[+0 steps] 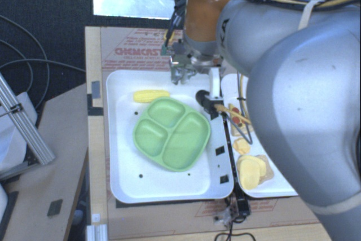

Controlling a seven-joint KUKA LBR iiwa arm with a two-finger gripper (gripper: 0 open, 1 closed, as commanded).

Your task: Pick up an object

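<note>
So we've got the gripper [181, 77] hanging over the far edge of the left bin [121, 178], right by the rim. Honestly we can't tell how its grasp is set from up here, too small and muddled against the wrist. Nothing visibly caught in it, as far as we can see.

Candidates to pick: the yellow corn cob [150, 96] lying near the far side of that bin, just beside the green divided plate [172, 134], which sits roughly mid-bin. The right bin [282, 189] has some yellowish food pieces [252, 169] and a reddish bit, mostly tucked under the arm [293, 65].

What we'd worry about:
- The corn is nearly touching the plate's rim, so a descent there could clip the plate and shove both around.
- The corn is round and smooth-looking, so we'd guess it rolls or squirts out of a pinch.
- The plate is wide and shallow, with not much to grab except an edge.
- The gripper is close to the bin wall, so coming straight down could land on the rim.

Readable writing: the cardboard [135, 45] under the bins has red print, something like "CHEMCAST". The rest is too faint.
</note>
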